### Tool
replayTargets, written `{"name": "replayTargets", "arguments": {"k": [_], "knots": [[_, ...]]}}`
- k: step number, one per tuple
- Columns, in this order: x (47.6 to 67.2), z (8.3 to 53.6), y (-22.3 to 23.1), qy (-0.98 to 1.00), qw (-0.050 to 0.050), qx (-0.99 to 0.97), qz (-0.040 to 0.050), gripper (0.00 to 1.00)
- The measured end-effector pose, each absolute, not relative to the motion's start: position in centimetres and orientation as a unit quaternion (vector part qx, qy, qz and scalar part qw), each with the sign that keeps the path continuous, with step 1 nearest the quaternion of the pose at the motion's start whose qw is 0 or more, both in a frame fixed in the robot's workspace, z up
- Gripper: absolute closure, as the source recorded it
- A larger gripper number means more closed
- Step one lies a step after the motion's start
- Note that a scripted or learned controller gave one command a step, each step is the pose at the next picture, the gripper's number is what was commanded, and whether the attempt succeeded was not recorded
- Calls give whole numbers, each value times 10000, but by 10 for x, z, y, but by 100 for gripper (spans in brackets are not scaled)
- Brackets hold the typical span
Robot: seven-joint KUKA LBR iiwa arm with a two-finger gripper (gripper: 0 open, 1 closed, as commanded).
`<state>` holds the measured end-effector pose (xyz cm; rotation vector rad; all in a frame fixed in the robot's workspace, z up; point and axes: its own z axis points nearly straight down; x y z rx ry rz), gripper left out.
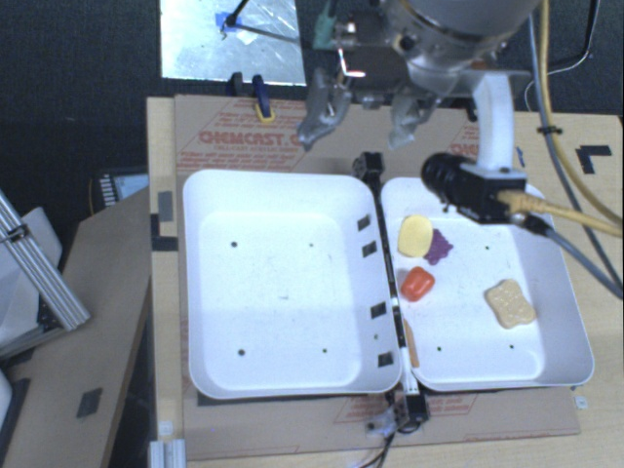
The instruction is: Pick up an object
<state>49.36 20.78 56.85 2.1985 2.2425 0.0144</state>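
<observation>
My gripper hangs high above the back edge of the bins, its two fingers spread wide apart with nothing between them. The right bin holds a yellow piece, a purple piece touching it, a red-orange piece just below, and a tan cracker-like piece farther right. All of them lie well below and to the right of the fingertips. The left bin lies beside it.
A black camera unit on a white post stands over the right bin's back edge, with cables trailing right. A black clip divider joins the bins. A shiny metal sheet lies at the back left.
</observation>
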Motion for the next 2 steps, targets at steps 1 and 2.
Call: {"name": "replayTargets", "arguments": {"k": [1, 2], "knots": [[494, 569, 208, 7141, 6, 7001, 46, 0], [494, 569, 208, 7141, 6, 7001, 46, 0]]}}
